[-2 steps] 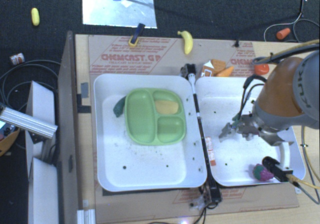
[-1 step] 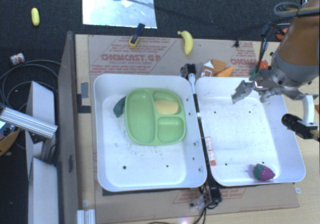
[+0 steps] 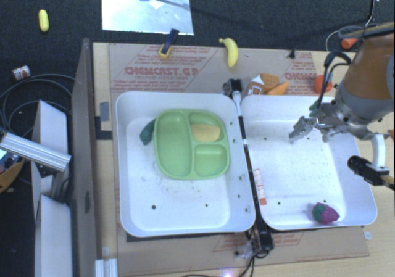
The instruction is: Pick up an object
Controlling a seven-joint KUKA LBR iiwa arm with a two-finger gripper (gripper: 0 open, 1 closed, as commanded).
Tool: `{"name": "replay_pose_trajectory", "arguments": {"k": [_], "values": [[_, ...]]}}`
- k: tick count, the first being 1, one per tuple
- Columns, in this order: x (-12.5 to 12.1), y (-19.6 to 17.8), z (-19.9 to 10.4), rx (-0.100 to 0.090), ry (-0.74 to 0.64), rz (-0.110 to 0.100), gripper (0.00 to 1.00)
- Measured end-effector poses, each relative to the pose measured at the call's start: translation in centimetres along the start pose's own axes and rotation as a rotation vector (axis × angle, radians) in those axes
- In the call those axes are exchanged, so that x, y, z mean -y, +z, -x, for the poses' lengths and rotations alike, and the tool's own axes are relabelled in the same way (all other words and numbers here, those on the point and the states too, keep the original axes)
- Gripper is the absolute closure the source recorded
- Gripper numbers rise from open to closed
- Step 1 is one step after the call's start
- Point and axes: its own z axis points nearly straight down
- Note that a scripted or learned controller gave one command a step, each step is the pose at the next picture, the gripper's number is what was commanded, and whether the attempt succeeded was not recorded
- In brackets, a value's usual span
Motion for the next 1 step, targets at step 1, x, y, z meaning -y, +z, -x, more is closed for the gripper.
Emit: {"name": "replay_pose_trajectory", "arguments": {"k": [1], "values": [[-1.47, 7.53, 3.42, 0.0, 0.0, 0.0, 0.0]]}}
